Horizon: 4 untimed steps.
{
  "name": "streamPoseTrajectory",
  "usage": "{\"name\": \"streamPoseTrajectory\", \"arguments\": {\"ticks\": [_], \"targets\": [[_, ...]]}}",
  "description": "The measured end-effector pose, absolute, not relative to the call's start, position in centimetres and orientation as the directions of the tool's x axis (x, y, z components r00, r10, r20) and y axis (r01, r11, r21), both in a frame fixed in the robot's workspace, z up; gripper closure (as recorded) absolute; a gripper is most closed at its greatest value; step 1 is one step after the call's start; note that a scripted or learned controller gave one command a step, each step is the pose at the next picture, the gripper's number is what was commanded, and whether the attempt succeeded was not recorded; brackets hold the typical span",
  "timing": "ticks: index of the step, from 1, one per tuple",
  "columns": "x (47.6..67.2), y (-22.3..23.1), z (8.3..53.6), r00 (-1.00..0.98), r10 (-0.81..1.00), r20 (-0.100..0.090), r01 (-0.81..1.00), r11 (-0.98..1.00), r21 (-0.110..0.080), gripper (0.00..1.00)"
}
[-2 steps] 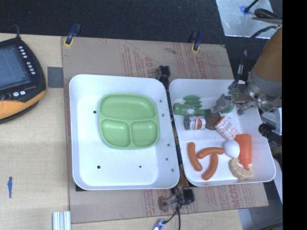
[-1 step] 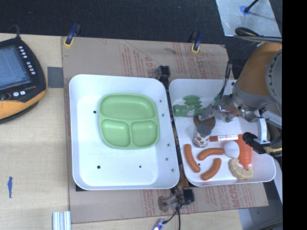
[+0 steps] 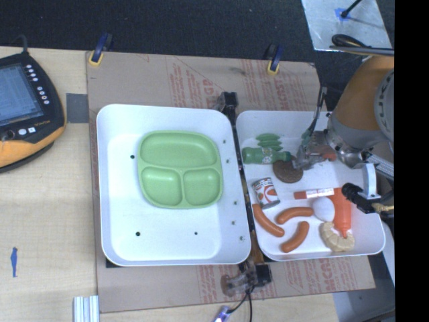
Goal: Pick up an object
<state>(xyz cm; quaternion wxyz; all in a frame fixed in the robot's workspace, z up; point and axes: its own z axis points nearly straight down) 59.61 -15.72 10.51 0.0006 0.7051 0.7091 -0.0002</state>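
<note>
The right bin (image 3: 263,121) holds a jumble of small items. A green piece (image 3: 265,154) lies at its upper left, beside a brown round disc (image 3: 289,173). A small red-and-white can (image 3: 266,192) sits lower left. A red marker (image 3: 315,194), a white egg (image 3: 324,209), three sausages (image 3: 293,215), an orange carrot (image 3: 342,215) and a tan cookie (image 3: 333,239) fill the lower part. My gripper (image 3: 308,154) hangs low over the bin's upper middle, just right of the brown disc.
The left bin (image 3: 114,180) carries a green three-compartment plate (image 3: 179,168). An orange-and-black teach pendant (image 3: 27,109) lies on the bench at far left. Clamps (image 3: 273,59) pin the cardboard sheet at the back.
</note>
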Motion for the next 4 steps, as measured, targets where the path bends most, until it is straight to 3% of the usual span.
{"name": "streamPoseTrajectory", "arguments": {"ticks": [1,2,3,4], "targets": [[57.5,-16.6,9.5,-0.005,1.000,-0.002,1.000,0.005,0.001,1.00],[56.8,-16.8,13.1,-0.001,1.000,0.000,1.000,0.001,-0.002,1.00],[56.8,-16.8,13.0,-0.002,1.000,0.000,1.000,0.002,-0.003,0.00],[63.7,-15.5,9.1,-0.003,1.000,0.001,1.000,0.003,-0.006,0.00]]}}
